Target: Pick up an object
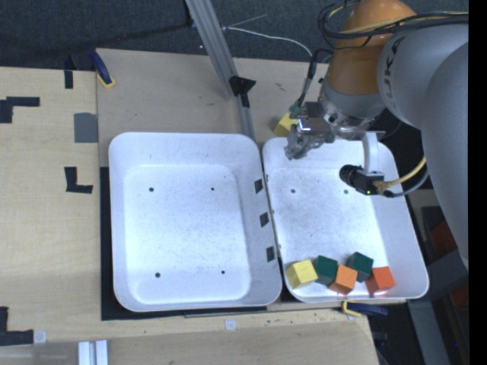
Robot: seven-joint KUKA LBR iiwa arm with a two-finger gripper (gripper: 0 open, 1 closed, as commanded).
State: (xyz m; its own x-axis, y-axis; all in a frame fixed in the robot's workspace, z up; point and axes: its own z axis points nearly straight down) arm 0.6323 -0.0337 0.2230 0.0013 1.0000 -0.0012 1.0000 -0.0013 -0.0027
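The blocks lie huddled in the near corner of the right bin [396, 204]: a yellow block [301, 271], a dark green block [326, 266], an orange block [345, 278], a second green block [361, 263] and a red block [380, 278], touching or nearly so. The gripper [298, 144] hangs over the far rim of that bin, well apart from them, and I cannot tell how its jaws stand. Because the blocks crowd each other and the bin wall, a descent there may well land a finger on a neighbour, nudging the pile instead of gripping one piece.
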